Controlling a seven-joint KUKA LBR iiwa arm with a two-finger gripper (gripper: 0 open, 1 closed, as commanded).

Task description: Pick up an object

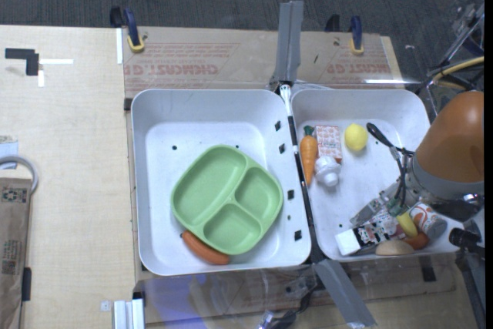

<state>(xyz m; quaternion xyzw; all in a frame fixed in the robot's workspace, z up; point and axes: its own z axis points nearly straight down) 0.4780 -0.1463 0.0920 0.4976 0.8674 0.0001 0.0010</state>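
Note:
The right bin [385, 105] holds a carrot [308, 154], a small red-and-white carton [328, 141], a white bottle [327, 172], a yellow lemon [355, 137] and a black utensil [383, 136]. Several small items are heaped in its near right corner, among them a dark printed packet [372, 231] with a white end [347, 243], a yellow piece [407, 223] and a beige piece [394, 247]. My gripper [395, 202] hangs low under the orange band [461, 136], right over this heap. The wrist hides part of the heap.
In the left bin [154, 166] lies a green divided plate [226, 199] with an orange-red sausage [205, 249] poking out from under its near edge. A metal divider [290, 42] runs between the bins. Clamps hold cardboard at the back.

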